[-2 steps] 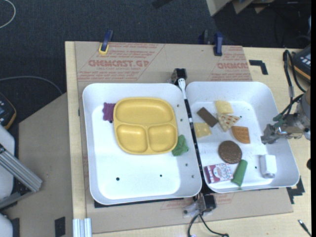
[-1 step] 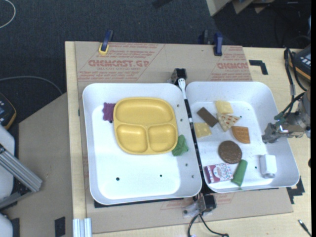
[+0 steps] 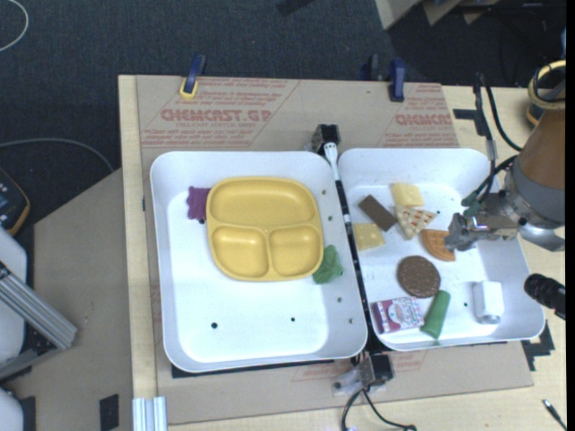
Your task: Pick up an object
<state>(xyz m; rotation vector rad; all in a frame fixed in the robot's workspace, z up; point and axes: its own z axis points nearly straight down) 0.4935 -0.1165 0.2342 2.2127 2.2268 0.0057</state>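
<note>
The right bin [image 3: 449, 171] holds several toy foods: a brown bar [image 3: 377, 211], a yellow block [image 3: 406, 195], a pale wedge [image 3: 417, 218], a small yellow piece [image 3: 367, 235], an orange piece [image 3: 437, 245], a round brown cookie [image 3: 419, 277], a green stick [image 3: 437, 313], a red-and-white packet [image 3: 396, 314] and a white cylinder [image 3: 488, 300]. My gripper [image 3: 460, 233] is low over the right side of this bin. It is just right of the orange piece and close to touching it. Nothing is visibly lifted.
The left bin [image 3: 252, 326] carries a yellow divided plate [image 3: 265, 227]. A purple item [image 3: 197, 203] lies at the plate's left and a green item [image 3: 328, 265] at its lower right. The arm's grey body [image 3: 539, 196] overhangs the right bin's right wall.
</note>
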